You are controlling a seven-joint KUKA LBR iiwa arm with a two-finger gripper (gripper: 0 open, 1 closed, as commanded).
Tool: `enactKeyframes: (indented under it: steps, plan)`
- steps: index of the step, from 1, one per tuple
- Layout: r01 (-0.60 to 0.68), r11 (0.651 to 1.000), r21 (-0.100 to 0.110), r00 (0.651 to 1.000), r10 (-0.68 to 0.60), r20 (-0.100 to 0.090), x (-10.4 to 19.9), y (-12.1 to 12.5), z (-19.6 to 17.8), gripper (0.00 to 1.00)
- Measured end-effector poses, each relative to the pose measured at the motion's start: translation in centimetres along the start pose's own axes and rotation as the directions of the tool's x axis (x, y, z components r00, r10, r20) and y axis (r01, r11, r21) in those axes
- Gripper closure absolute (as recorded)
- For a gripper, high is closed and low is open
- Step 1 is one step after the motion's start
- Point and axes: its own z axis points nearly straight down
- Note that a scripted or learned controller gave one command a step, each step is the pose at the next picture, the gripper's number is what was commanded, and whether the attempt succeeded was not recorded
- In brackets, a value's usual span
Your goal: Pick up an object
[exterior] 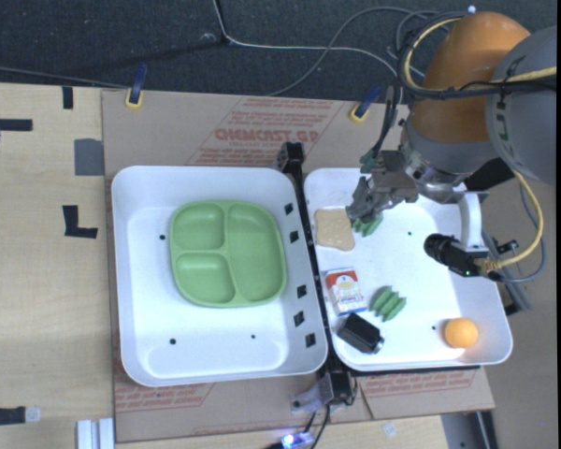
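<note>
Left bin (131, 251) carried a green divided plate (229, 253) at its centre. In right bin (486, 344): tan bread slice (335, 229) near left wall, w/ gripper (365, 215) just beside it, fingers clamped on a green item (367, 223); orange ball (460, 333) at front-right corner.

Two bins (131, 279), one tray (228, 253), five small objects.

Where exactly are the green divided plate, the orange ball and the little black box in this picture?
green divided plate (229, 253): camera view, on the ridge where its compartments meet.
orange ball (460, 333): camera view, middle of the ball.
black box (361, 333): camera view, centre of its top face.
</note>
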Motion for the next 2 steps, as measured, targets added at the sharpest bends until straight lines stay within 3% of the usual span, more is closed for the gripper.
enactKeyframes:
  steps: [1, 2]
  plan:
    - [-0.001, 1.0, 0.002, 1.0, 0.001, 0.0, 5.1, 0.2, 1.1, 1.0]
    - [0.0, 1.0, 0.003, 1.0, 0.0, 0.0, 10.8, -1.4, 3.0, 1.0]
